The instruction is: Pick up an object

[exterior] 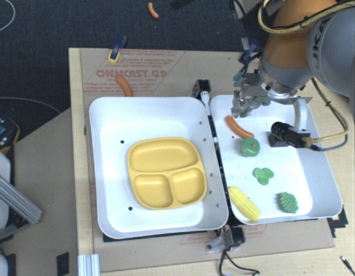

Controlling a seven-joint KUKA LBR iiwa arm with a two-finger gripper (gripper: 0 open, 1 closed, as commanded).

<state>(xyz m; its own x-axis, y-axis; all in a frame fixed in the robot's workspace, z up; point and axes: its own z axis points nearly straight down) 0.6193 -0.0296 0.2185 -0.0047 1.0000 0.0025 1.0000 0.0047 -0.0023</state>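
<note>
**Spotter:** Camera view has your pincer low over the far end of the right bin, just past the orange carrot. You cannot tell from this slant whether the fingers stand apart or together, and nothing shows between them.

**Operator:** Where do the pickable things lie, taking that carrot as the mark?

**Spotter:** Your green round fruit sits just nearer the camera than the carrot, almost touching its end. Beyond that, nearer still, you have a small green leafy piece, then the yellow corn cob at the bin's near edge. A darker green knobbly piece lies to the right of the corn. Left of the carrot, across the divide, your left bin carries a yellow compartment tray.

**Operator:** Anything on the surface itself?

**Spotter:** You have another orange piece lying on the cardboard beyond the left bin.
</note>
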